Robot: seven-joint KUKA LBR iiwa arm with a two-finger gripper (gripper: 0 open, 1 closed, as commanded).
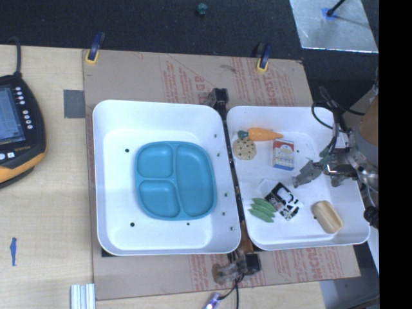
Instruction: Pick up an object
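Though carton (284,154) label unreadable, cardboard sheet (174,76) bears illegible red print.

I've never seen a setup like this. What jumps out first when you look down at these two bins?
The big blue divided plate lying in the left bin catches the eye first. The right bin holds a scatter of small things: an orange carrot, a small carton and a green pea pod. The robot's hand reaches in from the right, above them.
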